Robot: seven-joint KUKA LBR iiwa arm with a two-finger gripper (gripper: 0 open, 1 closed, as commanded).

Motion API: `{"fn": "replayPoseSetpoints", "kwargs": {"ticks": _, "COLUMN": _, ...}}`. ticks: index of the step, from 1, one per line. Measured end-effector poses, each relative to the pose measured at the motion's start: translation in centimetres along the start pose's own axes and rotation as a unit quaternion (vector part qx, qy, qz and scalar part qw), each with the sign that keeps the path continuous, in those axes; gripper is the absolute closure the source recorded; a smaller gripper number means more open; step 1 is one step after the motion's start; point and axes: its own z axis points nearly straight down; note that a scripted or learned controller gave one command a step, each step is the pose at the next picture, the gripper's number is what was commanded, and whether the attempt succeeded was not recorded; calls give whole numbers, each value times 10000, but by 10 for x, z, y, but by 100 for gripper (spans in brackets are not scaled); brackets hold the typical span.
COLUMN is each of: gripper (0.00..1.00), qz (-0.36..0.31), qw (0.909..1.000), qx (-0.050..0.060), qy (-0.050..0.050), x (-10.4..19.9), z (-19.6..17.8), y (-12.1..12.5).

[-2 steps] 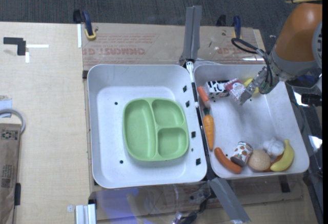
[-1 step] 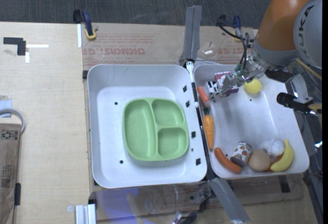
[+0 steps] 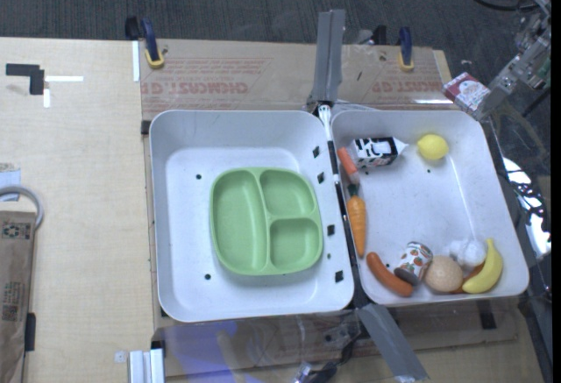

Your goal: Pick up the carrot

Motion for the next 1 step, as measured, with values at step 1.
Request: {"fn": "replayPoseSetpoints", "kwargs": {"ticks": 1, "gripper": 100, "qz": -114, "qw": 9999, "qx": 6, "qy": 15, "x": 14, "z": 92, "y": -24}}
